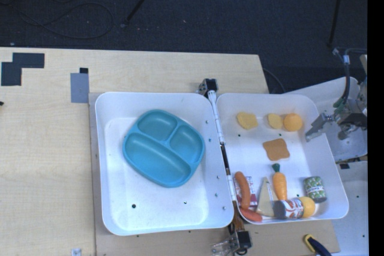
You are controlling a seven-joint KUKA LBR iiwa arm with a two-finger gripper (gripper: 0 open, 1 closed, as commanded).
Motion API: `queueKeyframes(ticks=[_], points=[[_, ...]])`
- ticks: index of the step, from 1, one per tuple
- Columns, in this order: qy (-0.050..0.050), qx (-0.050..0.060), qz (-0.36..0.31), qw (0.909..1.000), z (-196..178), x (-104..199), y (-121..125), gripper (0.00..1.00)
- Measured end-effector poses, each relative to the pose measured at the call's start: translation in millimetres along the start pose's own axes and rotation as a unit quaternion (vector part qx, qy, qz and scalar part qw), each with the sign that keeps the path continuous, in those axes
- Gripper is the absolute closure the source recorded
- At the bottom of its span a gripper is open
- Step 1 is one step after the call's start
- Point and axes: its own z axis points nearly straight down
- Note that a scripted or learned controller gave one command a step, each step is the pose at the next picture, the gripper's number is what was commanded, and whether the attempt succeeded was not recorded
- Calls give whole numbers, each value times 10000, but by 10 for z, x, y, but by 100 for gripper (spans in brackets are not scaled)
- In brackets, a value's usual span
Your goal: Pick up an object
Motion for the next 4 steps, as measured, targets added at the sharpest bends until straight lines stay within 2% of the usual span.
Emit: queueKeyframes(ticks=[1, 2, 3, 4], points=[[6, 15, -2, 10000, 1174, 592, 302, 0], [-6, -20, 1, 10000, 1742, 419, 476, 0], [-9, -17, 9, 10000, 1640, 410, 478, 100], [-8, -16, 12, 10000, 1642, 410, 477, 0]])
